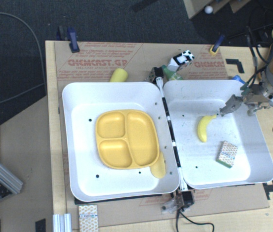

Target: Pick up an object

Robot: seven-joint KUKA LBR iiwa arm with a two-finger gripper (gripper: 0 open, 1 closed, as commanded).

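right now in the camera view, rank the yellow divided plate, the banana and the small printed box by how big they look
1. yellow divided plate, by far the largest, in the left bin.
2. banana and small printed box, both in the right bin: they look about alike, so I won't rank them.

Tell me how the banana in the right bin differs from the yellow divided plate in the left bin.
The banana is small, narrow and curved; the divided plate is far bigger, broad and rounded-square. The banana is one solid piece, while the plate has three compartments. The banana lies in the right bin close to the gripper; the plate fills the middle of the left bin. Both are yellow.
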